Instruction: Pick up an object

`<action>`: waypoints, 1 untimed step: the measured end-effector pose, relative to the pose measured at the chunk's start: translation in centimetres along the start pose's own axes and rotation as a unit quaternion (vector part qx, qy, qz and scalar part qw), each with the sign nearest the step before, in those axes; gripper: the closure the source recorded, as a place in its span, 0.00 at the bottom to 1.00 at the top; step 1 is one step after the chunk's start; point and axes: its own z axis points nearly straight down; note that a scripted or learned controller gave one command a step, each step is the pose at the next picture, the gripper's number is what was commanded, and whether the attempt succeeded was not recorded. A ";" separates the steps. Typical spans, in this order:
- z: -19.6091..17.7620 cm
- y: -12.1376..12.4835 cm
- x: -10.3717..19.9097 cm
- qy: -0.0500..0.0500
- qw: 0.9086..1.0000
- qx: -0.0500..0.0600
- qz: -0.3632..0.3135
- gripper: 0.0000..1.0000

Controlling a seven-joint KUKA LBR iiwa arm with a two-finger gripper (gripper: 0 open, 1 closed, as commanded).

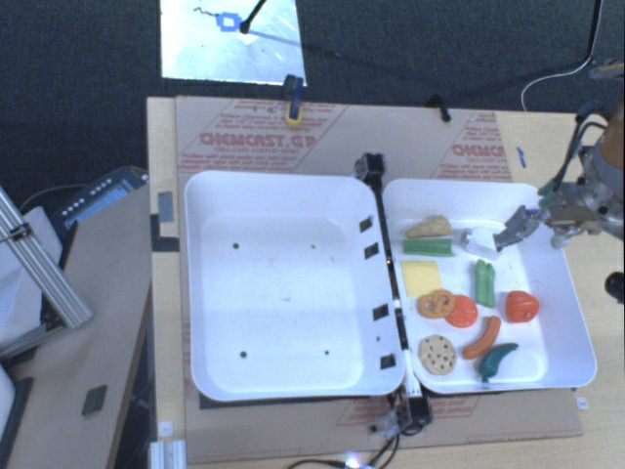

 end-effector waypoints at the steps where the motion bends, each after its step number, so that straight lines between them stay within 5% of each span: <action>1: 16.6 -0.2 3.3 0.002 1.000 0.005 0.000 0.00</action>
